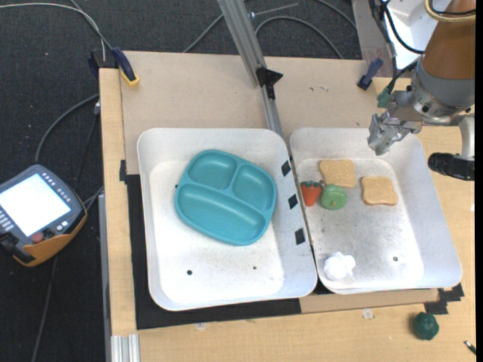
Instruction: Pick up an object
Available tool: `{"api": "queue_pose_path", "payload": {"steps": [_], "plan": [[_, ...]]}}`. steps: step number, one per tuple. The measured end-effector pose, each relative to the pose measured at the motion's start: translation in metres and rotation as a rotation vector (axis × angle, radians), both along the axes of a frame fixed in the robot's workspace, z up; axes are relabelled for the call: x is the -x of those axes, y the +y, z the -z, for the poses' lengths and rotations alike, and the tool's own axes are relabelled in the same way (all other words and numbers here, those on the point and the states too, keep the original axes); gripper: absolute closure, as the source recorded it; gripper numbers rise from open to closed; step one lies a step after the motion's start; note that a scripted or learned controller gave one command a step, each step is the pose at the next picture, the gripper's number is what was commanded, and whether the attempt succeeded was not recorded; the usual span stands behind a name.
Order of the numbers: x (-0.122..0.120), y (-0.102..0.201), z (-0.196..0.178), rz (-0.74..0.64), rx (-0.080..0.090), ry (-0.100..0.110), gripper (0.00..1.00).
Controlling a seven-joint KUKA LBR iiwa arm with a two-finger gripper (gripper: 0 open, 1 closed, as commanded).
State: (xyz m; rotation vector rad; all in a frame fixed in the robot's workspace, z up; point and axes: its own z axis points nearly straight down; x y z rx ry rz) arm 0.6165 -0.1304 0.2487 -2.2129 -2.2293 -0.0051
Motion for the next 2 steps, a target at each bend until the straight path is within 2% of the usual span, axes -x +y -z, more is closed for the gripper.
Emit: {"api": "queue_pose_path", "payload": {"steps": [1,2], "plan": [[-0.005,0.061,0.011,0.000,-0.001,0.004,1.00],[-0.012,0.108,0.006,0.002,0.001,0.000,1.00]]}}
